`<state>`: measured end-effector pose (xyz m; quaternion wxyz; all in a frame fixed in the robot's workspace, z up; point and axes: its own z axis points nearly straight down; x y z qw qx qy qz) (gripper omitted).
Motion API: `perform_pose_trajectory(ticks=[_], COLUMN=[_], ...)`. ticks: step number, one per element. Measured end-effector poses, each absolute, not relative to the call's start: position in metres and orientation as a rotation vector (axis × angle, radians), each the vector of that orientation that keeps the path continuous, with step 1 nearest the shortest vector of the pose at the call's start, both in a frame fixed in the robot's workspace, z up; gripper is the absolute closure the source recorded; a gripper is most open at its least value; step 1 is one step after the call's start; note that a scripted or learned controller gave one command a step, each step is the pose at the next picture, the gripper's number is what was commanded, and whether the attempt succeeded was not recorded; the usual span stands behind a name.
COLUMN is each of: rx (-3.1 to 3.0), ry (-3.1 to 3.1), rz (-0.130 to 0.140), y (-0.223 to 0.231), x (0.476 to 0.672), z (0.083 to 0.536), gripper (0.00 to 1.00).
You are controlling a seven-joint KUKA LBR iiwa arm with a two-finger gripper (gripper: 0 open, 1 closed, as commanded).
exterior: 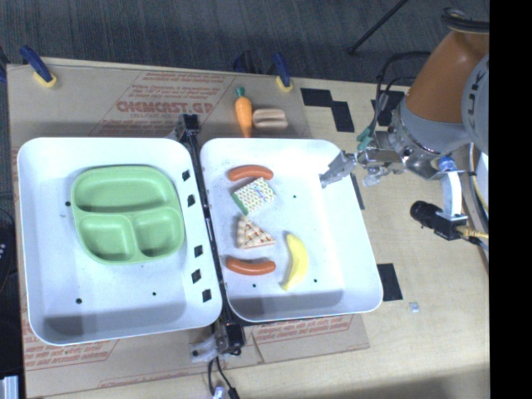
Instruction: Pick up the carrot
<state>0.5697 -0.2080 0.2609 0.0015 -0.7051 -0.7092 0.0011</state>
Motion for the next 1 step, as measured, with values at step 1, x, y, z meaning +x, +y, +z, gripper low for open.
perform_pose_trajectory(ticks=[1], rx=[-2.395], ry=[-2.026], rz=[0.005], y=[-0.1986], x=[0.4779], z=[0.2237], gripper=[0.00])
